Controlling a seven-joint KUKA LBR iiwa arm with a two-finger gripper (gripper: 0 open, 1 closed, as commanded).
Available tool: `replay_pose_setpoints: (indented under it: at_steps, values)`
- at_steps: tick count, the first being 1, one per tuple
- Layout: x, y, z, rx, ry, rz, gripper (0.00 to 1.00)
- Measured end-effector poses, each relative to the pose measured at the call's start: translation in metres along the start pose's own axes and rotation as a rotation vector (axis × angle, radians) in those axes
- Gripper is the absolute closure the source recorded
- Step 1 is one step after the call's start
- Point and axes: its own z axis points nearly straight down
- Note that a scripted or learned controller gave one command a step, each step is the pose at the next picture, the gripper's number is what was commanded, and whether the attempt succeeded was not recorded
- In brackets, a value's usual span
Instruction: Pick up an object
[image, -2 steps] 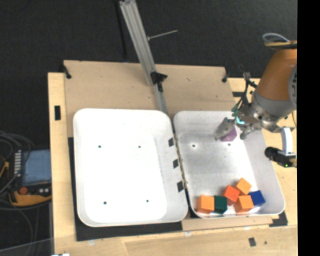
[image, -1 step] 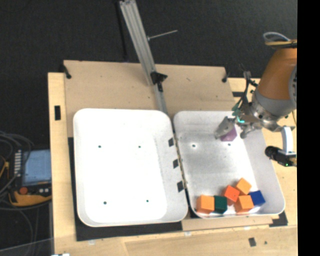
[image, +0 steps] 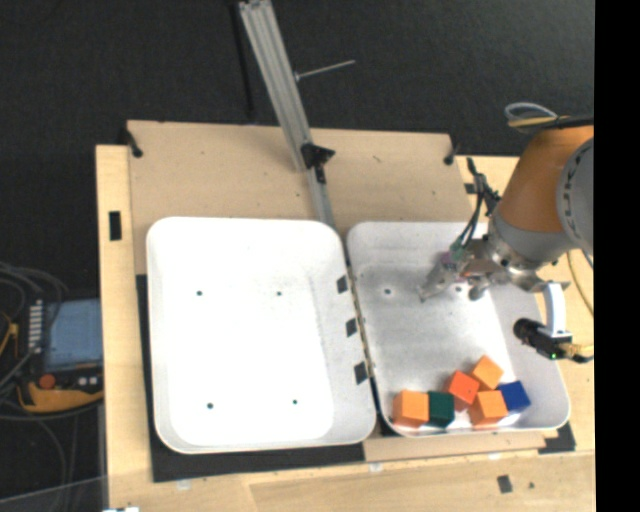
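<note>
Camera view looks down on my bench (image: 300, 150), which is light brown and holds two white bins side by side. My arm (image: 545, 200) comes in from the right, grey with an orange part above the wrist. My gripper (image: 452, 280) hangs over the upper part of the right bin (image: 400, 330), above bare white floor. I cannot tell if it is open or closed, because it looks small and blurry from up here. I see no block in it.

The blocks are all in the right bin, bunched up in its near corner (the one at the bottom right of the picture). They are well apart from my gripper. One orange block (image: 411, 407) sits at the left end of the bunch, and a green block (image: 441, 408) touches it on the right. Three more orange blocks sit close together next to the green one: one in the middle (image: 464, 386), one higher up (image: 487, 372), and one lower down (image: 489, 405). A blue block (image: 515, 396) sits just beside that lower one, on its right.

The left bin (image: 250, 330) is white with a few tiny dark dots on its floor. A thin metal pole (image: 285, 90) leans across the top of the picture, down to the gap between the bins.
</note>
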Motion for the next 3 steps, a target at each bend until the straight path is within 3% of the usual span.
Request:
replay_pose_setpoints:
  at_steps: [1, 2, 3]
  values:
    - [-0.001, 0.0, 0.051, -0.004, -0.001, 0.002, 0.0]
    - [-0.002, 0.002, 0.038, -0.011, 0.001, 0.008, 1.0]
    - [0.001, -0.006, -0.019, -0.012, 0.001, 0.006, 1.0]
